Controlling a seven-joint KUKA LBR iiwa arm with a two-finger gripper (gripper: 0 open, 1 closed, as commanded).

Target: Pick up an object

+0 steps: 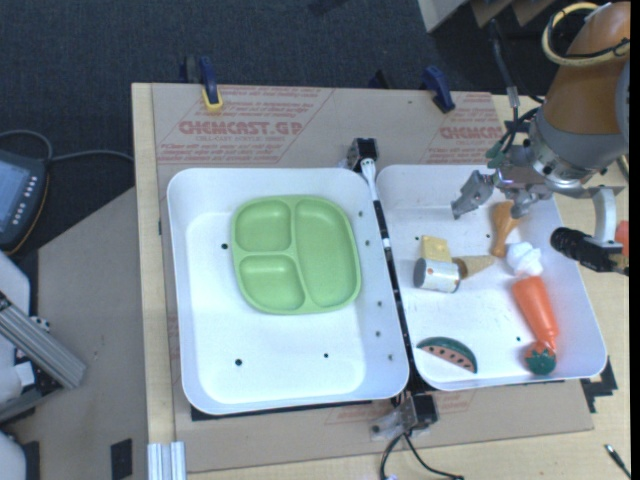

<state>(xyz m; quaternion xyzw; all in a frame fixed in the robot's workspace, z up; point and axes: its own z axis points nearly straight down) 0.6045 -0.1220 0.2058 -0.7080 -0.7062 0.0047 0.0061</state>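
From where I stand, the gripper (497, 196) hangs over the far part of the right bin (590, 353), its 2 fingers spread apart with nothing between them. An orange-and-white piece (501, 226) lies just below and between the fingertips and is the likely target, though the task names no particular object.

Other candidates in the same bin:
1. A silver can (437, 275) lying on its side, touching a tan block (434, 247).
2. A cone-shaped piece (476, 264) just beside the can.
3. A carrot (535, 313) with a white piece (523, 258) at its upper end and a green knob (541, 361) at its lower end.
4. A watermelon slice (447, 354) near the front edge.

Risks, as judged:
- The orange-and-white piece is narrow and lies at a slant. If the fingers are not set across its width, closing may push it aside.
- The white piece lies near; a descent off-centre could strike it.
- The can may roll if nudged.

The left bin (190, 348) holds a green divided plate (296, 254), well apart from the gripper.
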